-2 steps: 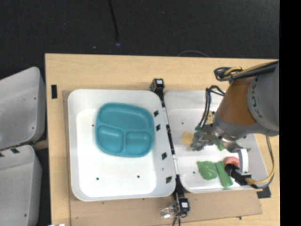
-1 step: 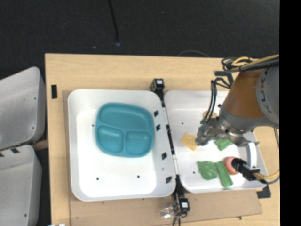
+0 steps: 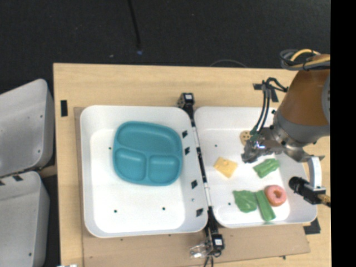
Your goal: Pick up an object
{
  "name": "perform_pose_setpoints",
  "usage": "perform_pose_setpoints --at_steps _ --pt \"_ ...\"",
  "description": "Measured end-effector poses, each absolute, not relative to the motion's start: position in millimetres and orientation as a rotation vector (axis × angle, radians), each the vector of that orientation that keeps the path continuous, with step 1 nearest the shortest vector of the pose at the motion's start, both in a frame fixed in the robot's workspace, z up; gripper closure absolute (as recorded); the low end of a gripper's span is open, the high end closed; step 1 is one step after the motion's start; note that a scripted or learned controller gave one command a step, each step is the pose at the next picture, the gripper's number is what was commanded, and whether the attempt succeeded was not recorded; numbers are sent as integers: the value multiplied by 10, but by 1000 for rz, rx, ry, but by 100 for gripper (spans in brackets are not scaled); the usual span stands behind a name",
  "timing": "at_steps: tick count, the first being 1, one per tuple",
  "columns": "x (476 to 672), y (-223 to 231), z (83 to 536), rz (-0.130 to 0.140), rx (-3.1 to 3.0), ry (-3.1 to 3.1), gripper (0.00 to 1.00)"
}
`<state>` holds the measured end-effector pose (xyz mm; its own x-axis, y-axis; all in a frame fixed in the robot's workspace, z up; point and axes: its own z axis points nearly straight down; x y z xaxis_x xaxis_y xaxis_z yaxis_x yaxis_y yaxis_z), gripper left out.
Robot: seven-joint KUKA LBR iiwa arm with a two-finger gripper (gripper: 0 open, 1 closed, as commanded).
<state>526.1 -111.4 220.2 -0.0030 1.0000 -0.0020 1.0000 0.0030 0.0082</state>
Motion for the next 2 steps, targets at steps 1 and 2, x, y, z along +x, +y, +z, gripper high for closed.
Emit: perform_pose_setpoints --at_steps 1,2 --pt "5328 -1130 2644 5 2214 2221 100" --pt "5264 -661 2693 4 2214 2228 100"
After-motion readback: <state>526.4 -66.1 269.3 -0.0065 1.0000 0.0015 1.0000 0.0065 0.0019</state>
